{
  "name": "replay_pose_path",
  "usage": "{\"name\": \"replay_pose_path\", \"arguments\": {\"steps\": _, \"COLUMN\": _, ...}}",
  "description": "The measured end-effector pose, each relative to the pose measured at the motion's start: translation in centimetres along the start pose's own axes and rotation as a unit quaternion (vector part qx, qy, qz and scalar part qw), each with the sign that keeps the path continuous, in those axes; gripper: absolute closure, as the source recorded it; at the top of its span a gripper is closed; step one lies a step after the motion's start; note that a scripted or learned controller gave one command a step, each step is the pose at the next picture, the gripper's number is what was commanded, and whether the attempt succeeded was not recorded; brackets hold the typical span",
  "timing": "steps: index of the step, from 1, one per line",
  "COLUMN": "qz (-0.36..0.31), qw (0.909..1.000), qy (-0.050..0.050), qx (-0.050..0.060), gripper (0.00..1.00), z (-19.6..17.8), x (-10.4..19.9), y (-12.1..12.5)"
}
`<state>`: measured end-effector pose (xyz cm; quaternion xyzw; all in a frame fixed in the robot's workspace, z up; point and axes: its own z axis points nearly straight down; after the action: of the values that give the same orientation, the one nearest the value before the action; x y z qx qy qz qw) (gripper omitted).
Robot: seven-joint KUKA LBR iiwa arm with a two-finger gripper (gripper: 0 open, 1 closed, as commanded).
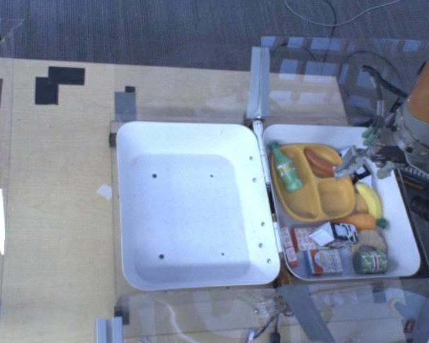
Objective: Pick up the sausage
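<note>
Nearest the camera, along the near edge of the right bin (413,263), sit a green-labelled can (372,261), a small boxed packet (324,261) and a red carton (298,239), with a black-and-white packet (342,231) just behind them. Beyond these a yellow divided tray (307,195) takes up the far half of that bin, holding a green bottle (287,168) along its left side and the sausage (321,161) in its far right compartment. A banana (370,199) and a carrot (363,221) lie beside the tray's right edge. The gripper (352,164) is down at the right end of the sausage, its fingers (345,167) apart, one tip at or very near the sausage's end; whether it touches cannot be told. Nothing is clamped between the fingers, and the sausage lies flat in its compartment, so the pick is not yet made. As I judge it, the approach is nearly done; closing on the sausage and lifting it are left. The left bin (129,213) plays no part.
</note>
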<state>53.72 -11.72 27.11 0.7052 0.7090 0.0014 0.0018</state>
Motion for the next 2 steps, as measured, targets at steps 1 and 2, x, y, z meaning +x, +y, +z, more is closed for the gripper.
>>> {"name": "replay_pose_path", "arguments": {"steps": 1, "qz": -0.01, "qw": 0.9999, "qy": -0.001, "qx": -0.012, "gripper": 0.0, "z": 16.7, "x": 1.2, "y": -3.3}}
{"name": "replay_pose_path", "arguments": {"steps": 2, "qz": -0.041, "qw": 0.9991, "qy": -0.006, "qx": -0.01, "gripper": 0.0, "z": 17.8, "x": 2.5, "y": 2.1}}
